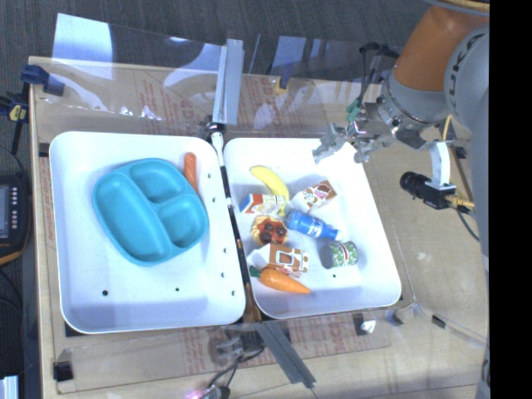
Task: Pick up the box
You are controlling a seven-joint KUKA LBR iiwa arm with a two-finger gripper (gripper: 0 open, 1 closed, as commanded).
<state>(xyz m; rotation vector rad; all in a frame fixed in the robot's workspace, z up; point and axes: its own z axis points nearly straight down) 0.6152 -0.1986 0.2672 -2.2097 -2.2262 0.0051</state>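
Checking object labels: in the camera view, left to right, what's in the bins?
blue tray → thin orange piece by the divider → banana → blue bottle → green can → gripper above the right bin's far corner.

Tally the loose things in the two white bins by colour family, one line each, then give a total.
Blue: 2, tray, bottle
Orange: 2, carrot, carrot
Yellow: 1, banana
Green: 1, can
Mixed print: 4, small packets or boxes
Total: 10

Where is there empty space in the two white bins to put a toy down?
Left bin: bare floor in front of the blue tray. Right bin: bare back corner left of the banana and a strip along the right wall. Its middle is crowded: carrot, bottle, can, small boxes.
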